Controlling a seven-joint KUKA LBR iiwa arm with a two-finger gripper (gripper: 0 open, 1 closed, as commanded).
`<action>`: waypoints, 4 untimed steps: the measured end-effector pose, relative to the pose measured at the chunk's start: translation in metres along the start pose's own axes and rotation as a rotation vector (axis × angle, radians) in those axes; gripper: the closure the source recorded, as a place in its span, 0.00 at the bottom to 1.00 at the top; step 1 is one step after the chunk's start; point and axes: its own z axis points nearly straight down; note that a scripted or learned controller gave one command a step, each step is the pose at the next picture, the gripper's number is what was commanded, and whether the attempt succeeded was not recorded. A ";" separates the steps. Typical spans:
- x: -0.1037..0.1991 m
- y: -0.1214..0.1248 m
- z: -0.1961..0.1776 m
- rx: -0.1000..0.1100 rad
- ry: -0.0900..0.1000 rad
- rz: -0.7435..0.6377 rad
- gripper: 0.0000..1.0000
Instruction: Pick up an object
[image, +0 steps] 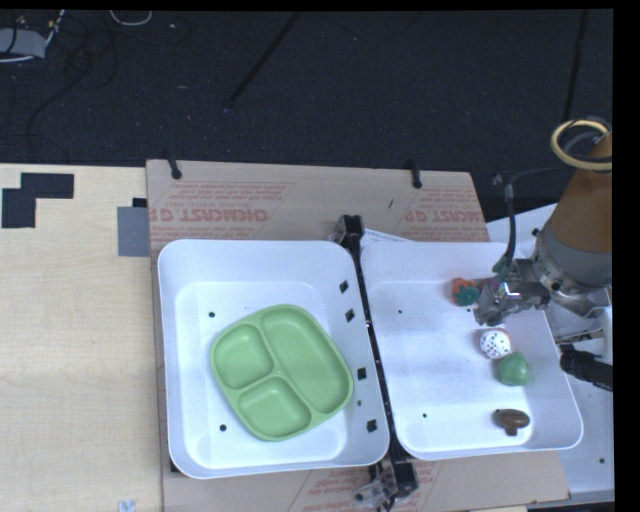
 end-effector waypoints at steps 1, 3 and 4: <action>0.049 -0.011 -0.009 -0.001 0.000 -0.001 1.00; 0.158 -0.034 -0.018 -0.001 -0.002 -0.001 1.00; 0.200 -0.041 -0.009 0.001 -0.002 0.001 1.00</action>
